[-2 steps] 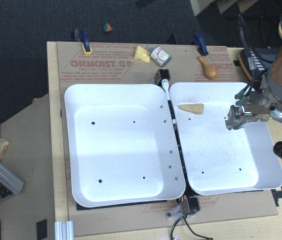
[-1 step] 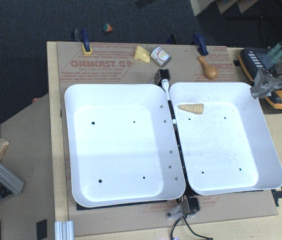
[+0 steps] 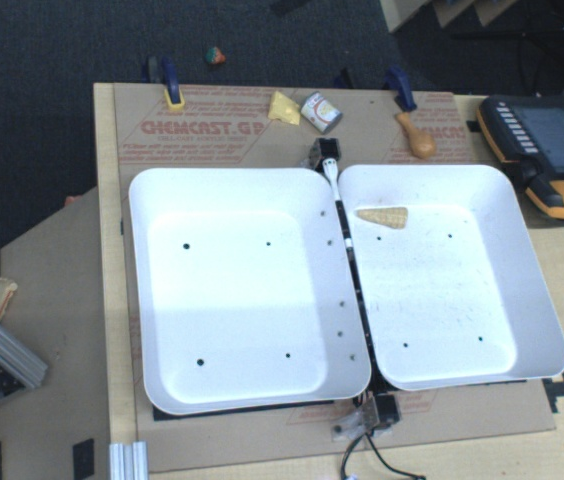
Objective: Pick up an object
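Two shallow white bins sit side by side on my bench [image 3: 262, 448]. The right bin [image 3: 522, 268] holds one thing, a tan cone-shaped piece [image 3: 382, 216] lying flat near the bin's back edge, toward its back left corner, close to the wall shared with the other bin. The left bin [image 3: 152, 268] shows its white floor with four small dark dots. Behind the bins, on the brown board at the bench's back edge, lie a yellow wedge [image 3: 284, 109], a small white box [image 3: 321, 112] just beside it, and a wooden-handled tool [image 3: 415, 136] farther right. Whether my claw is released or clenched, I cannot tell.
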Robot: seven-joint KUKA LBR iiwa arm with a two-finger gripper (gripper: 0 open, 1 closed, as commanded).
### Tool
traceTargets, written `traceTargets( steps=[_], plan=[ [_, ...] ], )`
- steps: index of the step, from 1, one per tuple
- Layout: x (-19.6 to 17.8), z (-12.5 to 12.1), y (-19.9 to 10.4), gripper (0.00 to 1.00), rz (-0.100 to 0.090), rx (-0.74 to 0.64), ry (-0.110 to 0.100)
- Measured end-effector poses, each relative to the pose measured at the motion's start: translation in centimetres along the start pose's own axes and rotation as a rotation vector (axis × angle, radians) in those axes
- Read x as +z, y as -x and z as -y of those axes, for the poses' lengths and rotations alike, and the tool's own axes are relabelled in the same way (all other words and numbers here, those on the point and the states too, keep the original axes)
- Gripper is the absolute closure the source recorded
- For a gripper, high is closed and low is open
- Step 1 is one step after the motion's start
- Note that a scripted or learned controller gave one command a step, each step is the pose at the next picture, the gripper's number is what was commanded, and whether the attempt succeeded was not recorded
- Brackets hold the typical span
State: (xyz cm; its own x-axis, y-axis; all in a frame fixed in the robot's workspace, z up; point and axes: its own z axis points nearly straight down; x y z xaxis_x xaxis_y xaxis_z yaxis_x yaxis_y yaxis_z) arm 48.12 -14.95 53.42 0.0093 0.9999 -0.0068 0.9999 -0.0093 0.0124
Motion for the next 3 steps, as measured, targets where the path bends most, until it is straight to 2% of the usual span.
traceTargets(
  steps=[1, 2, 3],
  plan=[
    [12.7, 0.5, -6.9, 1.00, -0.010, -0.015, -0.026],
    [2.6, 0.2, 1.6, 1.00, 0.001, -0.002, 0.001],
    [2.4, 0.4, -17.6, 1.00, -0.010, -0.028, -0.011]
  ],
)
